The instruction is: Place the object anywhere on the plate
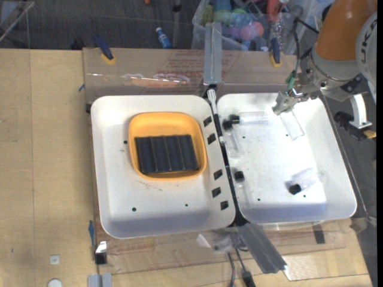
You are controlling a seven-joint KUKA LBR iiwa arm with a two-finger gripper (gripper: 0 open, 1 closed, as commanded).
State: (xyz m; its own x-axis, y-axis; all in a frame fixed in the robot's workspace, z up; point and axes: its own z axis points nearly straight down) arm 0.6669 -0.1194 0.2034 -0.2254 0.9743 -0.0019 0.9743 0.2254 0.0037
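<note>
Orange plate (pixel 136 124) sits in left bin (pixel 108 160), dark ribbed block (pixel 166 154) already lying on it. End effector (pixel 286 103) hangs over right bin (pixel 335 178), far corner; grip state cannot tell, too blurred. Likely target: small clear piece with black cap (pixel 299 184), near corner of right bin. Advice: descend centred over it, lift clear of divider, release over bare plate rim.

I'm looking into a robotics lab: a pale wooden worktop (pixel 42 160) carries two shallow white plastic bins (pixel 114 214) clamped side by side, a clear plastic tub of bright jumbled toys (pixel 254 11) waits behind, and loose black cables (pixel 236 268) trail at the front.
</note>
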